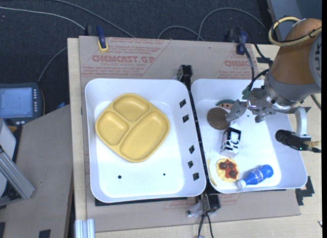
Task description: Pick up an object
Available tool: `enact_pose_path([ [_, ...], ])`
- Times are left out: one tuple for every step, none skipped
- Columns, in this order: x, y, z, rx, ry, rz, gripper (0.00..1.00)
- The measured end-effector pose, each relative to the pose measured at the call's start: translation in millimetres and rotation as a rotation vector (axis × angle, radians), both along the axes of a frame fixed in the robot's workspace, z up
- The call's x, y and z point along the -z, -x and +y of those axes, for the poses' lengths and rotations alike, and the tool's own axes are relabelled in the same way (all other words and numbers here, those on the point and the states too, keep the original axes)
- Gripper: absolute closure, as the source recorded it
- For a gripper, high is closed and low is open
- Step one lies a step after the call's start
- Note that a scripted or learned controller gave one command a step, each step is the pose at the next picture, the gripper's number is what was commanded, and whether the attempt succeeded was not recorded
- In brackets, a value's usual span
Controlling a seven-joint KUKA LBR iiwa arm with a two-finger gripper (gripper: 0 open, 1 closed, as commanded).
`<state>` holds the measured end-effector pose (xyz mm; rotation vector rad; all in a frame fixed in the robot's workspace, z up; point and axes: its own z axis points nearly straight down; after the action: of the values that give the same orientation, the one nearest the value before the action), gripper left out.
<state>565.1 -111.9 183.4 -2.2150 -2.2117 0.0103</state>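
Count on the worktop (153, 53): two bins, six loose items.

Two shallow white bins: the left bin (97, 129) at nine o'clock and the right bin (286, 165) at three o'clock. The left bin carries one yellow divided plate (133, 127). The right bin carries five things: one brown disc (218, 119), one black-and-white carton (231, 141), one small plate of toy spaghetti (227, 169) at six o'clock, one blue bottle (256, 174) beside it, and one greenish piece (225, 103) at twelve o'clock, perhaps a toy, half hidden. One arm (296, 53) with one pincer (244, 106).
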Motion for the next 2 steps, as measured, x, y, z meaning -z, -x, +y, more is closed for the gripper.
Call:
enact_pose_path([
  [-5.3, -2.8, 0.0, -0.002, 0.002, -0.011, 0.0],
  [44.3, 1.1, -9.1, 0.0, 0.001, -0.005, 0.0],
])
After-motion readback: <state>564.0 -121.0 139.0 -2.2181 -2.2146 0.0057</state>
